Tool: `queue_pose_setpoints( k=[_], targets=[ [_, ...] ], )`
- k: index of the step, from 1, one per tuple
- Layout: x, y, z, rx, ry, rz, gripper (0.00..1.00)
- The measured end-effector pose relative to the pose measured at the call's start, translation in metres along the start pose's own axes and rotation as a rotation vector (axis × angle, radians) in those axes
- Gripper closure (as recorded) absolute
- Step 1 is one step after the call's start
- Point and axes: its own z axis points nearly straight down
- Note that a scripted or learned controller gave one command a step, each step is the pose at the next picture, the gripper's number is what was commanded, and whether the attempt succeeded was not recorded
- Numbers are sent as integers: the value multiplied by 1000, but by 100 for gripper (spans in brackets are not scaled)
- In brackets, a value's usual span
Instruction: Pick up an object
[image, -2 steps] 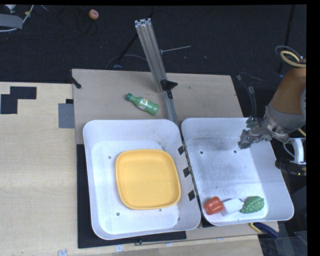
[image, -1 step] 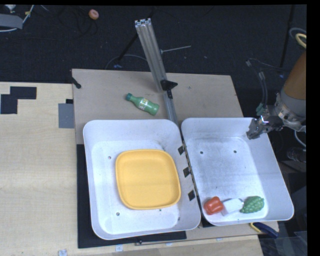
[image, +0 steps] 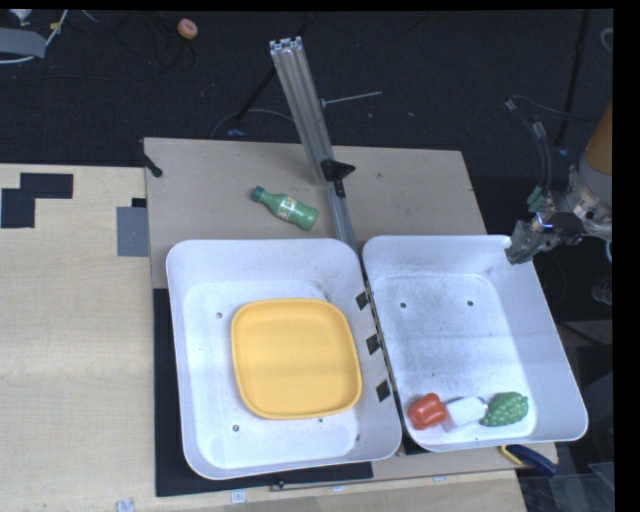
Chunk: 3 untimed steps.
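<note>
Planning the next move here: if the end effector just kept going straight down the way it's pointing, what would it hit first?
Most likely the right bin's back right rim or the bare floor just inside it. The end effector sits over that corner; depth is hard to judge from one view.

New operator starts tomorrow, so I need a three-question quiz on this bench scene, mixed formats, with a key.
1. True or false: the yellow plate lies in the right bin.
2. Which lies outside both bins? A. red pepper B. green bottle C. white block
3. Fill in: the tool hangs over the right bin's far ____ corner.

Key:
1. False; it lies in the left bin.
2. B; it lies on the board behind the bins.
3. Right.
</note>
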Motion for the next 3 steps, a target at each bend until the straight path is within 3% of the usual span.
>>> queue_pose_setpoints(
  k=[1,3],
  targets=[
    [-1,0,-34,1,0,0,100],
    [101,-19,-7,4,2,-3,100]
  ],
)
